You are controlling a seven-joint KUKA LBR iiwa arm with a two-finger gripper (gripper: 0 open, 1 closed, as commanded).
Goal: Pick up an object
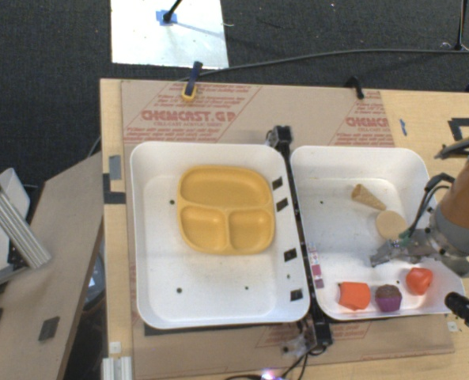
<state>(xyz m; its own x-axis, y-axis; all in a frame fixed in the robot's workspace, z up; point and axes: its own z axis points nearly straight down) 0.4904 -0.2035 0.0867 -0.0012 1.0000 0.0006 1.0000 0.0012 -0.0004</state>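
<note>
Tool (384,253) low in the right bin (337,165), near the tan disc (391,224); its opening cannot be told. Centre over one object, perhaps the disc, before closing.

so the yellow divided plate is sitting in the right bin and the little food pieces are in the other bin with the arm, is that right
Not quite. The yellow divided plate sits in the left bin, as the camera view shows. The rest stands: the small food pieces, such as the orange piece and the purple piece, lie in the other bin, where the gripper reaches in.
</note>
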